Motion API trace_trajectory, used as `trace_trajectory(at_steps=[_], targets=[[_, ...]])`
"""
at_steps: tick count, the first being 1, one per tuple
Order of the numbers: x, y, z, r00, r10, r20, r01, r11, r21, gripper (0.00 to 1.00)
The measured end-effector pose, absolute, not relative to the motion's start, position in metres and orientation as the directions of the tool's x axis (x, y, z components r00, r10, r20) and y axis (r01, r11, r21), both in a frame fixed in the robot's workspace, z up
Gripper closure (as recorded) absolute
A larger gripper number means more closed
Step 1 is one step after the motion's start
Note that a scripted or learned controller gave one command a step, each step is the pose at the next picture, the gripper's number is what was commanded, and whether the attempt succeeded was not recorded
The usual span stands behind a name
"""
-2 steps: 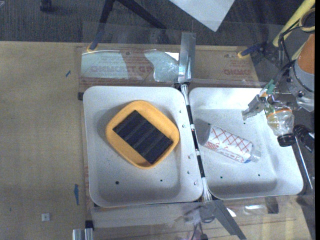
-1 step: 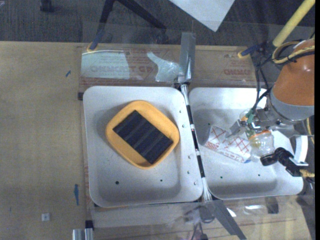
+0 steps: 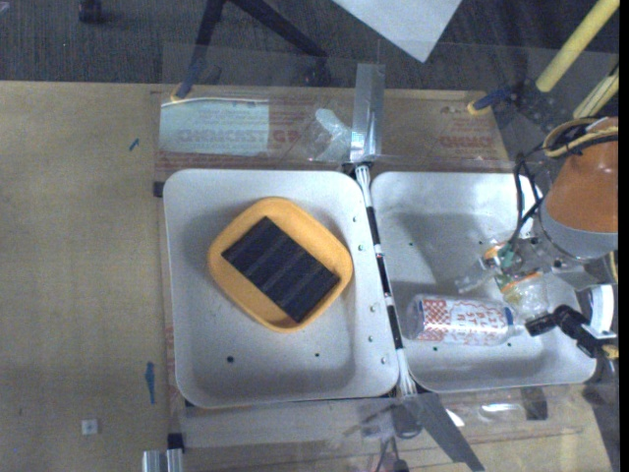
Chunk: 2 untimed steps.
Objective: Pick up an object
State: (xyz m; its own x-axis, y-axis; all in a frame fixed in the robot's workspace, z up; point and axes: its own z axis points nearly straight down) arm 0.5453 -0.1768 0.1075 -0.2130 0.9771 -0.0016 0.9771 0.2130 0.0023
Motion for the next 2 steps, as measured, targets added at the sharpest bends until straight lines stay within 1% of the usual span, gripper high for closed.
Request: trace_trajectory(at_steps=[1, 2], targets=[[0.5740, -0.1779, 0.0869, -0.053, 0.999, -0.001, 0.999, 0.053, 0.005, 0.00], [0.5742, -0.1792, 0.0963, -0.050, 0.999, -0.002, 0.999, 0.050, 0.007, 1.00]])
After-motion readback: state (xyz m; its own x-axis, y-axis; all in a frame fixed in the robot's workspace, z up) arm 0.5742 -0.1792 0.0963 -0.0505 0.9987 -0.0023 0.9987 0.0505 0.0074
